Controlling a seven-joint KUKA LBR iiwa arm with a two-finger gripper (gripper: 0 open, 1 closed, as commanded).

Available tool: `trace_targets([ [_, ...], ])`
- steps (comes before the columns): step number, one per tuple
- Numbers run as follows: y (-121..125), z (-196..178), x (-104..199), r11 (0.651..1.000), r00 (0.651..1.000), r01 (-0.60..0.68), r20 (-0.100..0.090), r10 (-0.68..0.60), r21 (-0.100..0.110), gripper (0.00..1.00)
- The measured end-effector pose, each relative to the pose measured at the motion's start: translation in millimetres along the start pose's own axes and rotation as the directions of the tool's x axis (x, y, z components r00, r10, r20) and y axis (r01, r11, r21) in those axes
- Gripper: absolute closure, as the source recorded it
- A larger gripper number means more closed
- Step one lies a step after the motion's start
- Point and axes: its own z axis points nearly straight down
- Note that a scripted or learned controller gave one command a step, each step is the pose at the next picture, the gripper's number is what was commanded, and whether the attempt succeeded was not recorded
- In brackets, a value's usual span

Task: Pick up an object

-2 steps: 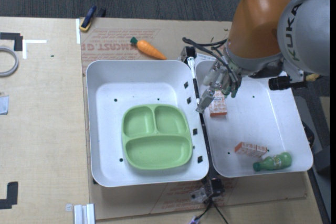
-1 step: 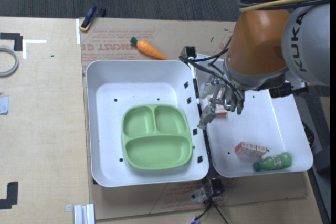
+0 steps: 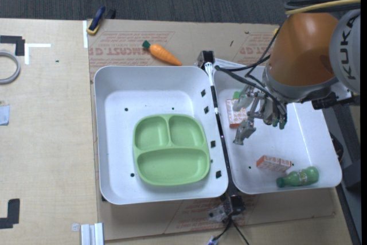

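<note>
My tool [image 3: 252, 117] is hanging over the right bin [image 3: 321, 140], near the wall it shares with the left bin [image 3: 109, 123], and I am reading it as carrying nothing; whether it is spread or pressed together I cannot tell, since the metal parts are blurring into one another under my wrist.

The nearest thing I could take is the small red and white carton [image 3: 234, 112], lying just beside my tool on the side toward the shared wall and partly tucked under it. A second red and white box [image 3: 274, 164] is lying below my tool toward the bin's near edge, and the green bottle [image 3: 298, 177] is resting just past it, almost touching.

What is worrying me: the carton is sitting close to the shared wall, so if I am coming down slightly off, one side of the tool is likely striking the rim or merely nudging the carton against the wall instead of straddling it. The bottle is round and looks ready to roll if I am catching it off centre. The box and bottle are so close that I am risking pushing one while reaching for the other.

The green divided plate [image 3: 171, 150] in the left bin and the carrot [image 3: 163, 53] on the table are lying well apart from my tool.
</note>
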Motion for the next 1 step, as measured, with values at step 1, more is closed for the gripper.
trace_targets([
  [1, 2.0, 0.2, -44.3, 0.973, 0.973, 0.230, 0.002, -0.230, 0.000, 0.00],
])
